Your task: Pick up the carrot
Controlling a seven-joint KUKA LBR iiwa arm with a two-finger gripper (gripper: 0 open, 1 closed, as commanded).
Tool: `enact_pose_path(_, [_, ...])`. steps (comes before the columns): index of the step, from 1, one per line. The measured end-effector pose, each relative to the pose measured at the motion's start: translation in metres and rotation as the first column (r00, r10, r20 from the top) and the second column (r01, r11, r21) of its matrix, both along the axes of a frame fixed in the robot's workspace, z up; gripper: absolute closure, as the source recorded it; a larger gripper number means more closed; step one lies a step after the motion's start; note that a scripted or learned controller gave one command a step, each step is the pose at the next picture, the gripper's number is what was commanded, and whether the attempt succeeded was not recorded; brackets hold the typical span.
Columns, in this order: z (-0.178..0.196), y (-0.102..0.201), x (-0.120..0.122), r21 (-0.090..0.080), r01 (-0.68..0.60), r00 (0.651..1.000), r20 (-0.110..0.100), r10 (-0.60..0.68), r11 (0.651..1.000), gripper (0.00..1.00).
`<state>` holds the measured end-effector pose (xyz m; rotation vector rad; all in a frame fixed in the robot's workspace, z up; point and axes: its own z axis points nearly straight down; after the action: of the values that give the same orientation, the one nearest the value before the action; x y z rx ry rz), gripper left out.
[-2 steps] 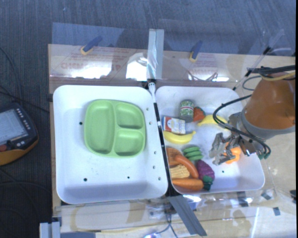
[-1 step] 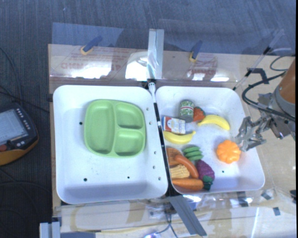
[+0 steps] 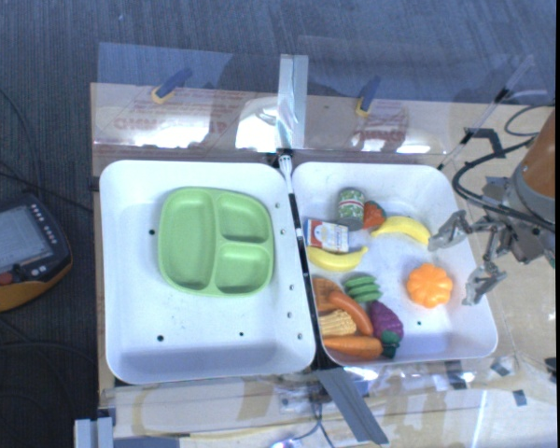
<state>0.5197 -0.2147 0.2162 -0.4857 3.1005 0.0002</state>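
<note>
Camera view: carrot [image 3: 353, 347] lies at front edge of right bin [image 3: 467, 336], touching corn [image 3: 334, 323] and purple vegetable [image 3: 385, 322]. Pincer [image 3: 469, 255] spread apart, holding nothing, poised at bin's right rim near orange pumpkin [image 3: 429, 285], well apart from carrot. Judgement: task barely begun; approach, descent, grasp, lift all remain. Green tray [image 3: 216, 241] sits in left bin.

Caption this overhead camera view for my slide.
End effector open at the right bin's edge; carrot among toy food.
</note>
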Motion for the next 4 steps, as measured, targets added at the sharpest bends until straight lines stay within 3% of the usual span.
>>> enact_pose_path(1, [-0.109,0.015,-0.003,0.001,0.302,0.953,-0.008,-0.302,0.953,0.0])
enact_pose_path(2, [-0.126,0.054,0.011,-0.001,0.362,0.932,0.007,-0.362,0.932,0.0])
enact_pose_path(3, [-0.114,0.054,0.014,-0.002,0.36,0.933,0.015,-0.36,0.933,1.0])
enact_pose_path(4, [-0.016,0.083,-0.027,-0.001,0.189,0.982,0.005,-0.189,0.982,1.0])
